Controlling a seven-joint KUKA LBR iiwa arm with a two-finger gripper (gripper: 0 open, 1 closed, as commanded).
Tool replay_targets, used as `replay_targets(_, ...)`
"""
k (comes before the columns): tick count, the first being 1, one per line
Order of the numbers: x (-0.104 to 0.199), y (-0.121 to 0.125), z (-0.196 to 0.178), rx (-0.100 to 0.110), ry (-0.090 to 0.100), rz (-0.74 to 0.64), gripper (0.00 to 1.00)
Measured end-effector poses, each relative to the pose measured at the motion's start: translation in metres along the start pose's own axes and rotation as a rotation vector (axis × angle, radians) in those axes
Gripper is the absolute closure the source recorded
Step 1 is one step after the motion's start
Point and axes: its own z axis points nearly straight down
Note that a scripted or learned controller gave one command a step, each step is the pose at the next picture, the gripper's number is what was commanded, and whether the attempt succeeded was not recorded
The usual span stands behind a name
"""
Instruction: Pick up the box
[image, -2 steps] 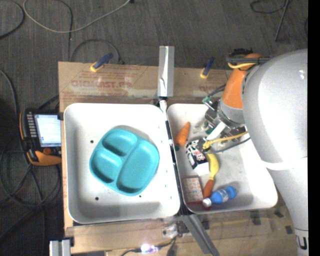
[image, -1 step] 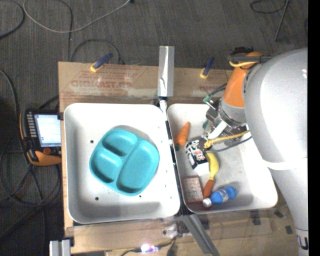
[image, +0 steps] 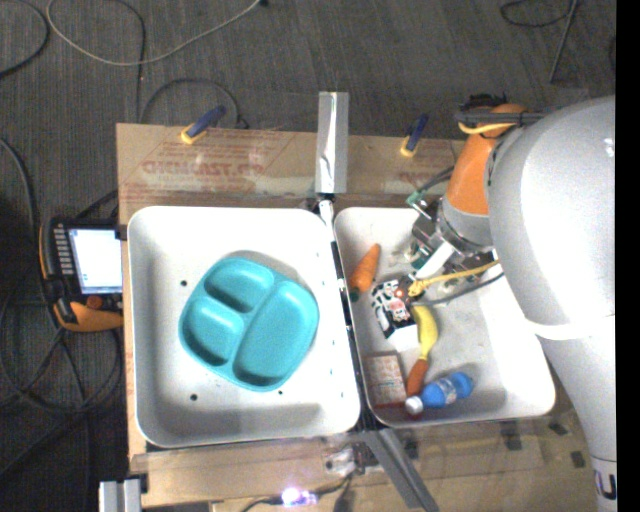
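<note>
Two shallow white plastic bins sit side by side on a bench topped with brown cardboard (image: 230, 170). The left bin (image: 150, 330) carries a glossy turquoise divided plate (image: 250, 320), rounded, with three compartments. The right bin (image: 510, 395) holds the loose items. The box (image: 384, 376), a small flat carton with a pale pinkish printed face, lies at about 6 o'clock in that bin, near the front wall. Just to its 3 o'clock lies a smooth orange carrot (image: 416, 377), with a clear bottle with a blue label (image: 441, 392) beyond it. A curved yellow banana (image: 427, 330) lies at the box's 1 o'clock. A black-and-white printed packet (image: 392, 303) lies at the box's 12 o'clock. A second carrot (image: 364, 267) lies at the bin's 10 o'clock.

The gripper (image: 430, 262) hangs over the bin's 12 o'clock region, well apart from the box, above the packet and banana. Whether its fingers are spread or closed cannot be told. Nothing is visibly held.
</note>
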Motion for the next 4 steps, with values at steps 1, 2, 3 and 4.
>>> replay_targets(1, 0.032, 0.027, 0.006, 0.013, 0.006, 0.053, 0.00)
replay_targets(2, -0.038, -0.020, 0.013, 0.009, 0.011, 0.006, 0.00)
replay_targets(3, -0.095, -0.082, 0.021, -0.015, 0.027, -0.057, 0.00)
replay_targets(4, -0.045, -0.153, -0.070, 0.007, 0.010, 0.047, 0.00)
